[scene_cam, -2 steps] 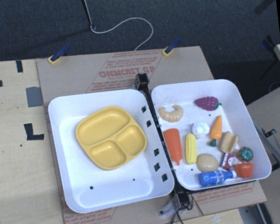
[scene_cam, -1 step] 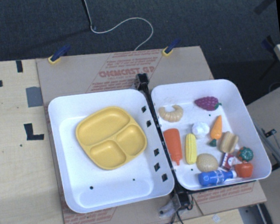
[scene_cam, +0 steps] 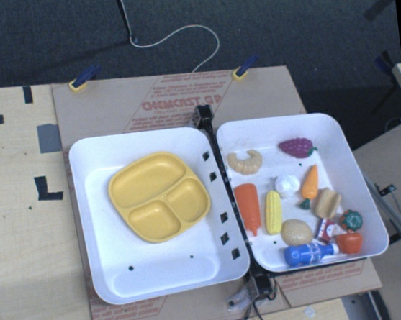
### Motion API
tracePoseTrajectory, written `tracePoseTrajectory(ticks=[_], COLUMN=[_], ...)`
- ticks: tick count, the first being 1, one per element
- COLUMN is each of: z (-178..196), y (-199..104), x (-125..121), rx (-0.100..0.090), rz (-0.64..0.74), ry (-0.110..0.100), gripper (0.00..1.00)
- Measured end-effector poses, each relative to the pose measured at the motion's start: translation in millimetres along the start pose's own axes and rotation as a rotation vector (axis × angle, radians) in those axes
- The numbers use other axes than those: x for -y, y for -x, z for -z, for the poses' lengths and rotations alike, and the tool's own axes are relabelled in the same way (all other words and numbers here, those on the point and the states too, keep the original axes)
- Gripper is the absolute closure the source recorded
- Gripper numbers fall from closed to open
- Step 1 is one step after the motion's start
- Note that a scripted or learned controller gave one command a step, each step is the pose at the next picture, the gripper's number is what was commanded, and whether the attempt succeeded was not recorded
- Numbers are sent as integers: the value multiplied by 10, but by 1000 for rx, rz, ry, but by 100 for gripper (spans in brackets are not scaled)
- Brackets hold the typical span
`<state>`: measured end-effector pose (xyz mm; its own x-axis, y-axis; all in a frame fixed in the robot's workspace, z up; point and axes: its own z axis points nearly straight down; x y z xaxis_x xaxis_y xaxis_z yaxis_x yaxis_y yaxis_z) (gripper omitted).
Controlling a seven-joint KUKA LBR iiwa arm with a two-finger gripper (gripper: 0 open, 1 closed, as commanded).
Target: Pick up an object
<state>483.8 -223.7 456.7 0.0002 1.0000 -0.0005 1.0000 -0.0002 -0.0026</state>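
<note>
The right bin [scene_cam: 331, 129] holds several toy foods. A croissant [scene_cam: 246, 162] and a bunch of purple grapes [scene_cam: 297, 147] lie at its far side. An orange sausage [scene_cam: 248, 208] and a yellow corn cob [scene_cam: 273, 212] lie side by side near the divider. A small carrot [scene_cam: 308, 183], a white piece [scene_cam: 286, 183], a bread roll [scene_cam: 326, 202] and a potato [scene_cam: 296, 232] sit in the middle. A blue bottle [scene_cam: 308, 254], a red tomato [scene_cam: 349, 243] and a green-topped piece [scene_cam: 352, 219] crowd the near right corner.
The left bin [scene_cam: 101, 262] holds a yellow three-compartment plate [scene_cam: 159, 195]. Both bins rest on a cardboard sheet [scene_cam: 171, 97] held by yellow and blue clamps. A white cable [scene_cam: 171, 36] loops over the dark floor behind.
</note>
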Motion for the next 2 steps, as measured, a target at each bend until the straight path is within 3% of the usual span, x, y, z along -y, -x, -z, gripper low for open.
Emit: tracePoseTrajectory(ticks=[1, 2], z=[-176, 156], y=[0, 0], x=[-1, -3], rx=[1, 1], rz=[0, 2], ry=[1, 5], gripper=[100, 100])
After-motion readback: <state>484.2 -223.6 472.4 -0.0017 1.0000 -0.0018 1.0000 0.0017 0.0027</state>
